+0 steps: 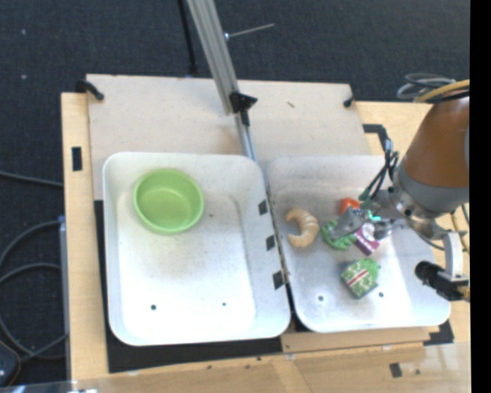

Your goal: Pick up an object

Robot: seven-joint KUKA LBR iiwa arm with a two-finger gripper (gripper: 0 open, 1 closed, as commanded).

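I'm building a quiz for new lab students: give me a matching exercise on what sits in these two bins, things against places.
Things:
1. green bowl
2. tan croissant-shaped toy
3. green and red object
4. gripper

Places:
A. right bin, near the front edge
B. left bin, back left part
C. right bin, close to the divider
D. over the small cluttered items in the right bin

Pairs: 1-B, 2-C, 3-A, 4-D
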